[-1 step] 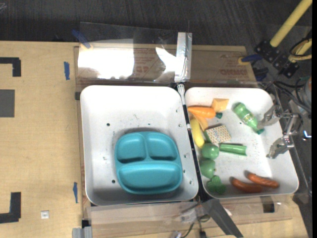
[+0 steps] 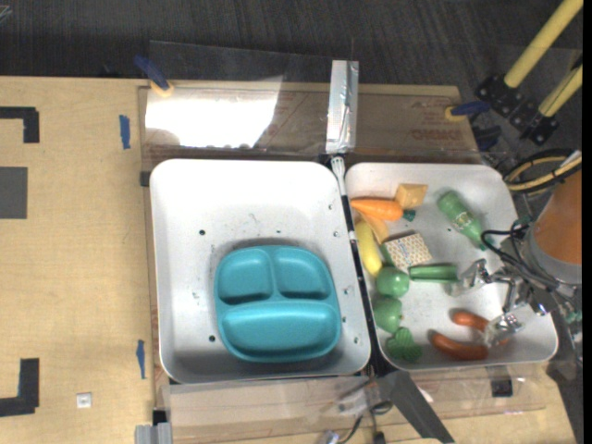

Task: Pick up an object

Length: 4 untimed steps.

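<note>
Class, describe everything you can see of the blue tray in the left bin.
The blue tray is a turquoise plate that looks like smooth plastic, with rounded corners and a raised rim. It has three compartments: two smaller ones at the far side and one wide one at the near side. It lies flat and upright on the floor of the left bin, toward the near edge, roughly midway across. All three compartments hold nothing. Only the bin floor touches it.
</note>
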{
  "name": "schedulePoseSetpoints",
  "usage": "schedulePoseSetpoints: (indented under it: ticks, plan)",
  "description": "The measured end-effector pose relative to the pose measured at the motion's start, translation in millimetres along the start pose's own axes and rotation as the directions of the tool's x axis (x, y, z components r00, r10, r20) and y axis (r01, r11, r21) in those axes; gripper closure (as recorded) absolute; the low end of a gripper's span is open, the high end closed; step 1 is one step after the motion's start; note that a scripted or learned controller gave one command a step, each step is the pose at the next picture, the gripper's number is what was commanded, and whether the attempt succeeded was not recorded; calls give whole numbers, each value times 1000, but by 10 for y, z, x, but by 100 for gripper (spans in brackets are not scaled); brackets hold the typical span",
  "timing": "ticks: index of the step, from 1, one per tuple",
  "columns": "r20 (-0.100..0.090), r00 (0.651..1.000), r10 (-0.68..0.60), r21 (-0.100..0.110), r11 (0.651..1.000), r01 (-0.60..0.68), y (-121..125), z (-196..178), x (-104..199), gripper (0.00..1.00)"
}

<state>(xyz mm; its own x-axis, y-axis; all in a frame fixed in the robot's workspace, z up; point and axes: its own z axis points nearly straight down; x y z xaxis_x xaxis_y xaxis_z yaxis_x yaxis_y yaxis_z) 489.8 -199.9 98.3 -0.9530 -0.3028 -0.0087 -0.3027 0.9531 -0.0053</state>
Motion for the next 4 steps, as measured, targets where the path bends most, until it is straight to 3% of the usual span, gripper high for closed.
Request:
schedulePoseSetpoints:
  ticks: [1,2,3,4]
  plan:
    - [3,989,-150,1,989,150,-413,99,-553,0]
    - [4,933,-360,-1,933,360,-595,115,-1498,0]
    - [3,910,-414,-4,910,414,59,99,-1059,0]
    - [4,875,-485,-1,875,485,245,88,-380,0]
